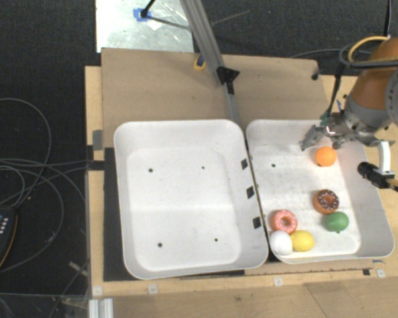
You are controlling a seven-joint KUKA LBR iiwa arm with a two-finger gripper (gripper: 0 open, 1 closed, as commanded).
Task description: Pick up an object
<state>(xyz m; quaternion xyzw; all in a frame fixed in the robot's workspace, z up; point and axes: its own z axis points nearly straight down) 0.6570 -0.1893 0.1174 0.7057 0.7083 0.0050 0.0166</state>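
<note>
The right bin (pixel 278 151) holds several toy foods. An orange ball (pixel 326 156) lies near its back right. Further forward sit a chocolate donut (pixel 326 201), a green ball (pixel 336 222), a pink donut (pixel 284 221), a yellow lemon (pixel 303 241) and a white ball (pixel 280 243). My gripper (pixel 323 140) hangs at the back of the right bin, just behind and above the orange ball. Its fingers are spread open and nothing is between them.
The left bin (pixel 179 197) lies beside the right one, joined by dark clips along the shared rim. A grey pole (pixel 209 38) slants over the bench at the back. Cables run off the bench to the left.
</note>
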